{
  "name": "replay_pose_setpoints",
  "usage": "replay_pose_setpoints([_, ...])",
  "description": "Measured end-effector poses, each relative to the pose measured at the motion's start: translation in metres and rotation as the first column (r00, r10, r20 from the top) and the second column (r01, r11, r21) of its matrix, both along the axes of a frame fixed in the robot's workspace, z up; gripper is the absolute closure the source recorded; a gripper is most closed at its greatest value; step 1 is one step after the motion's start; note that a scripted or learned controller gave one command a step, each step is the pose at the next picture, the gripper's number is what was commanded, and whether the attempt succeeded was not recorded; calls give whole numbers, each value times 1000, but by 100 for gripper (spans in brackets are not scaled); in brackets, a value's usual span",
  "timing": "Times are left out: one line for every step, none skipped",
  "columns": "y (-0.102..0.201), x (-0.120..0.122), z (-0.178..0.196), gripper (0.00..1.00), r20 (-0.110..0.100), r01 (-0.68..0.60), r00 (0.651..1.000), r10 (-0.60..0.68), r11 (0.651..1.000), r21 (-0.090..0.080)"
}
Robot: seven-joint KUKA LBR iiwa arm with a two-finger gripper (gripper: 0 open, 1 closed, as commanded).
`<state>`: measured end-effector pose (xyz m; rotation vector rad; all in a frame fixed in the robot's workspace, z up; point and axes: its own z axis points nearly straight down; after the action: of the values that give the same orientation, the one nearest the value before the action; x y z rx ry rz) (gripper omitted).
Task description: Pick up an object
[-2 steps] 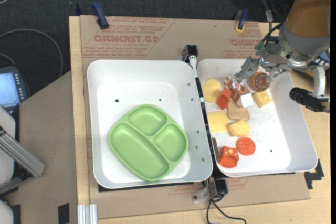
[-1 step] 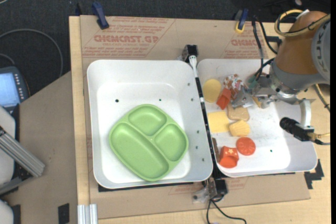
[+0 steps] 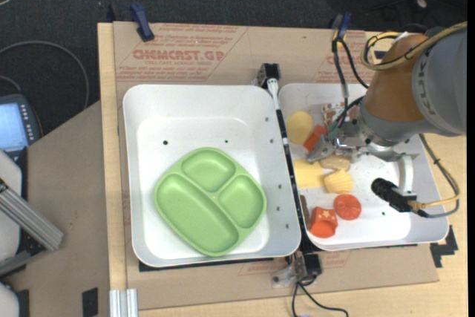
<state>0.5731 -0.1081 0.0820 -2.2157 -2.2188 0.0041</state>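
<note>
My gripper [image 3: 326,148] is low over the middle of the right bin [image 3: 386,232], among the toy food. Just left of it lie a pale yellow round piece [image 3: 300,125] and a small orange-red piece [image 3: 315,136]. Right below it sit a yellow wedge [image 3: 307,175] and a smaller yellow block [image 3: 339,181]. Nearer the front edge are a red round piece [image 3: 346,206] and an orange-red piece [image 3: 323,222]. The wrist and its cables hide whatever lies directly under the gripper.
The left bin [image 3: 148,115] holds a green divided plate [image 3: 211,200]. A black clip [image 3: 269,75] sits on the wall between the bins. The grey arm [image 3: 438,82] covers the right bin's back right corner. A black part [image 3: 390,193] juts out beside the wrist.
</note>
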Motion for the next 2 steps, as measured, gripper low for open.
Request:
replay_pose_setpoints([8, -47, 2, 0, 0, 3, 1000, -3, 1000, 0])
replay_pose_setpoints([7, -44, 13, 100, 7, 3, 1000, -3, 1000, -2])
